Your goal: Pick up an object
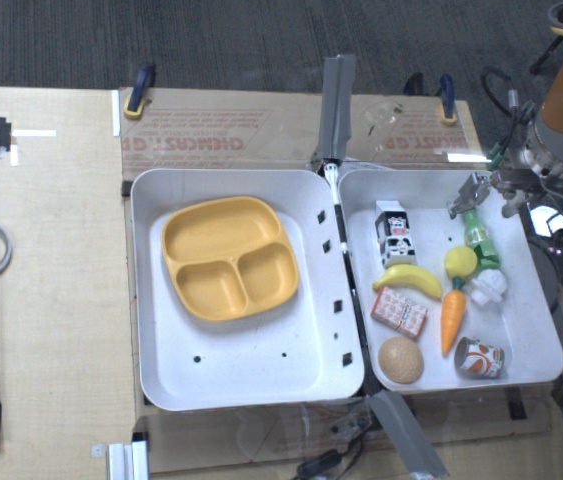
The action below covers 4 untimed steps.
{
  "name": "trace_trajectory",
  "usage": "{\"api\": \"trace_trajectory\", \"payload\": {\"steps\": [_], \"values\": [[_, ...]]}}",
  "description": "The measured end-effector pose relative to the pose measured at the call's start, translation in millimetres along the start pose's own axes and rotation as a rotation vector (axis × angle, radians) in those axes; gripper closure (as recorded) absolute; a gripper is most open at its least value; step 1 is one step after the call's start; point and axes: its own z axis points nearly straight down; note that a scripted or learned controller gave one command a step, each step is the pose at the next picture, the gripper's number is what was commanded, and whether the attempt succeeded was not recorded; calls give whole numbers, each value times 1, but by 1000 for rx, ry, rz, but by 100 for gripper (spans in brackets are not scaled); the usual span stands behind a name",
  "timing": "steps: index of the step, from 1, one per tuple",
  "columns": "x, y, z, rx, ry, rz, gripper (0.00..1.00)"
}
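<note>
The right bin (541, 298) holds several small items. Among them are a black-and-white milk carton (394, 234), a banana (408, 280), a lemon (460, 261), a carrot (451, 318) and a green bottle (479, 240). Also there are a white crumpled piece (488, 286), a red snack box (399, 314), a brown round bun (400, 359) and a can (479, 358) lying on its side. My gripper (483, 200) hangs over the bin's far right corner, just above the green bottle's upper end. It is open, with one finger on each side of the bottle's top and nothing lifted.
The left bin (161, 358) holds a yellow divided plate (229, 256). A grey divider bar (336, 108) rises between the bins at the back. Blue clamps (141, 88) pin cardboard behind the bins. Cables and the arm's base crowd the right edge.
</note>
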Motion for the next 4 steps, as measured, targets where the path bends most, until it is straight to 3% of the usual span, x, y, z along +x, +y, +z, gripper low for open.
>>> {"api": "trace_trajectory", "payload": {"steps": [1,2,3,4], "values": [[37,-40,53,1,1,-50,0],[34,-122,103,-7,0,28,0],[35,-119,96,-9,3,29,100],[150,-111,-5,0,-1,-112,100]]}}
